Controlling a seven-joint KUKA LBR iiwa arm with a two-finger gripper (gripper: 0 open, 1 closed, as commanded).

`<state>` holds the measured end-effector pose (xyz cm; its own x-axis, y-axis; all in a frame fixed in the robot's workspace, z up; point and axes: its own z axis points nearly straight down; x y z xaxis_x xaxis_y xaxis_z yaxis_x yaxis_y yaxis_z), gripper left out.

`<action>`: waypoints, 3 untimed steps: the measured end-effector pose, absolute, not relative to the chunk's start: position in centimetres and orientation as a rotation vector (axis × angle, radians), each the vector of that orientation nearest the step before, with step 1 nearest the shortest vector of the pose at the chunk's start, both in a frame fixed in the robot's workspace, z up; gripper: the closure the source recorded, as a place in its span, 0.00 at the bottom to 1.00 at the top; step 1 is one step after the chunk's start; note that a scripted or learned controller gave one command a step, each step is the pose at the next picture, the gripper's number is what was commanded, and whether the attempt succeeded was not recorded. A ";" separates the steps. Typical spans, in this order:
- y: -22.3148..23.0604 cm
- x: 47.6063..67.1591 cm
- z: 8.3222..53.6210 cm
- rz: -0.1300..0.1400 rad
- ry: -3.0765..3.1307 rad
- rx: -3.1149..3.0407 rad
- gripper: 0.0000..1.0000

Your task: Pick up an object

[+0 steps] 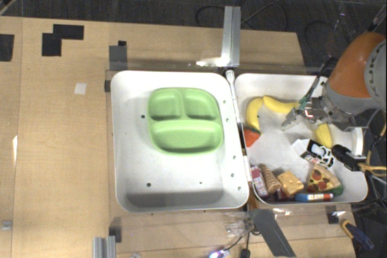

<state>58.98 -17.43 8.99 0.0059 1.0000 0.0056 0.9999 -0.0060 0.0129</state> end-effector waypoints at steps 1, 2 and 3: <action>-18.5 54.7 9.1 0.031 2.430 1.981 0.00; -19.4 52.9 9.2 0.030 2.674 1.625 0.00; -19.6 53.0 10.4 0.029 2.664 1.626 1.00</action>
